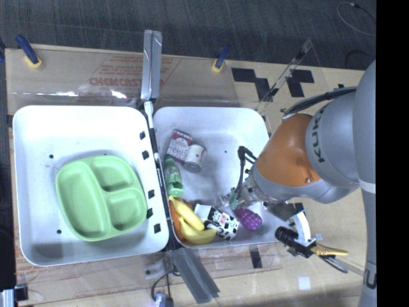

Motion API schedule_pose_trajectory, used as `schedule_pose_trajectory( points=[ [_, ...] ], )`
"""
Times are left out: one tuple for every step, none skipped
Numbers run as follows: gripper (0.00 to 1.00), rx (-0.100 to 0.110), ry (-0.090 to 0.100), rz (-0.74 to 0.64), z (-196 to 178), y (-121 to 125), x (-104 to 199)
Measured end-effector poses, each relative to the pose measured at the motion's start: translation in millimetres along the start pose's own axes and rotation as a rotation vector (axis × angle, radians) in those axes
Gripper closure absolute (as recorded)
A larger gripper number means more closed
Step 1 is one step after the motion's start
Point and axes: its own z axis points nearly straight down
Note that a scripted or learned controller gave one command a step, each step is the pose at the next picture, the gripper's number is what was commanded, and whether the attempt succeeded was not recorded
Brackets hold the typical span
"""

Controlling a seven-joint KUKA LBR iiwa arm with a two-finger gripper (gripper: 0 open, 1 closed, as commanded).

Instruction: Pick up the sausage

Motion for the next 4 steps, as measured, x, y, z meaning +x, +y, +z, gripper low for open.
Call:
schedule_pose_trajectory(
  points=[
    [1.00, 0.000, 0.000, -0.347, 0, -16, -46],
    [1.00, -0.001, -0.002, -0.983, -1, -10, -49],
    [1.00, 0.000, 0.000, -0.889, -60, -17, -49],
    [1.00, -0.001, -0.003, -0.893, -70, -15, -49]
  ],
)
